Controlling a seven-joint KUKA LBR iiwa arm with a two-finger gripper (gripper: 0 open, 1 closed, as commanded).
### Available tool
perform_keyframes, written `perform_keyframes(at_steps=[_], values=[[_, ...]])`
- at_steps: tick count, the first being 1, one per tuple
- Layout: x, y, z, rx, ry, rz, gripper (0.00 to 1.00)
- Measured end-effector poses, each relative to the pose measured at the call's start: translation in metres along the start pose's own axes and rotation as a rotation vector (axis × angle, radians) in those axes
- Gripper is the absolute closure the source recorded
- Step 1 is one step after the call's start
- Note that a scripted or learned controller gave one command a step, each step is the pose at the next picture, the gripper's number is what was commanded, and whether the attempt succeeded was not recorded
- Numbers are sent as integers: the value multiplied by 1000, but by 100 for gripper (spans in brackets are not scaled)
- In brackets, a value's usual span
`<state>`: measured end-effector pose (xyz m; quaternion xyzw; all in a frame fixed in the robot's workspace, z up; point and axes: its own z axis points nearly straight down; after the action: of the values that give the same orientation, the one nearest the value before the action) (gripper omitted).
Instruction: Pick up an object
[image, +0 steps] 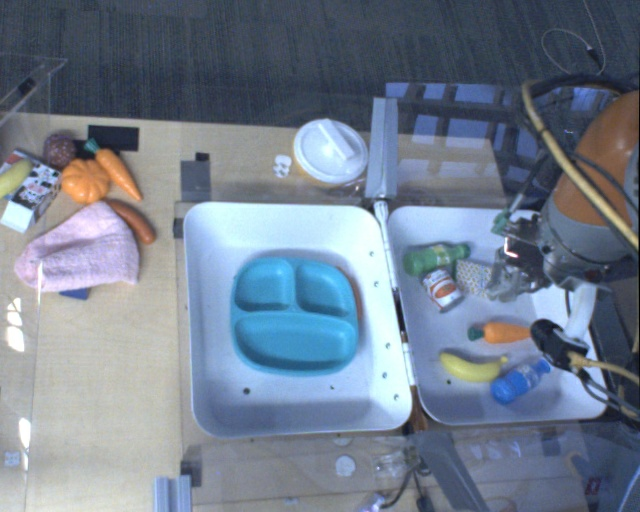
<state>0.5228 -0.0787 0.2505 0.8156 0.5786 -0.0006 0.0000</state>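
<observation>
Orange plastic carrot lies just below the claw in the right white bin, with a yellow toy banana and blue bottle beyond it. Whether the claw is spread or closed cannot be told; it should drop straight and straddle the carrot's narrow width, clear of the small can to its left.

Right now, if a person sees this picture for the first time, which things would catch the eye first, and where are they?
Most striking is the blue divided tray in the middle of the left bin. Next is the right bin, with a green bottle, a small can, a toy carrot, a banana and a blue bottle, and the gripper low near the can. Left of the bins, a pink cloth lies on the bench beside orange toy vegetables.
</observation>
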Motion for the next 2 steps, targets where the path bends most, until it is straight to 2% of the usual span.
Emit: perform_keyframes(at_steps=[1, 2], values=[[0, 0, 0, 1, 0, -1, 0], [19, 64, 107, 4, -1, -143, 0]])
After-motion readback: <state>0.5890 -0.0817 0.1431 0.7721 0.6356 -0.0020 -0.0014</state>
